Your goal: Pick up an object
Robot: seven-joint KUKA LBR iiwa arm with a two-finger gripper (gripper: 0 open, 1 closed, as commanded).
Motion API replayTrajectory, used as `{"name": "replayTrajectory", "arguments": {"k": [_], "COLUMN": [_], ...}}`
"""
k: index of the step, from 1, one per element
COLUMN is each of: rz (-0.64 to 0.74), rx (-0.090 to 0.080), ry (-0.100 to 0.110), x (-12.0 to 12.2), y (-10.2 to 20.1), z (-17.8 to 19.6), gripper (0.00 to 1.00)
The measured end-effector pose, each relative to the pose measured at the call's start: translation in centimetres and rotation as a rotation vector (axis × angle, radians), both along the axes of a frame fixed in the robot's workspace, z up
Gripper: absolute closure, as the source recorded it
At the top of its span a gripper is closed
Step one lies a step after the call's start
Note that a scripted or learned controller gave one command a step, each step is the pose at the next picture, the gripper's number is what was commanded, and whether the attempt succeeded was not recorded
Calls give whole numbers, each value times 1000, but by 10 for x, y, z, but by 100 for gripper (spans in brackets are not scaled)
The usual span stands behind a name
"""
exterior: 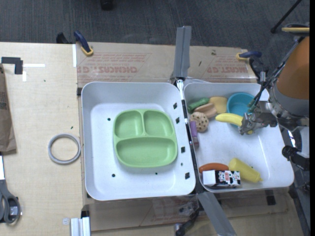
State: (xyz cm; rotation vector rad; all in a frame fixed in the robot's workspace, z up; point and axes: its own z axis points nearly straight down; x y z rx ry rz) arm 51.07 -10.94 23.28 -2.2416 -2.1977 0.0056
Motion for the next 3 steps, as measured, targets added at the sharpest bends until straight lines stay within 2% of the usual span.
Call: {"name": "replayTrajectory", "arguments": {"k": [1,2,3], "rz": [220,228,153], "rx": [0,1,-1], "ry": [-2,-1,-2], "x": [29,8,52], "y": [16,12,48], "z": [59,-23,77], "gripper": [100,100,100]}}
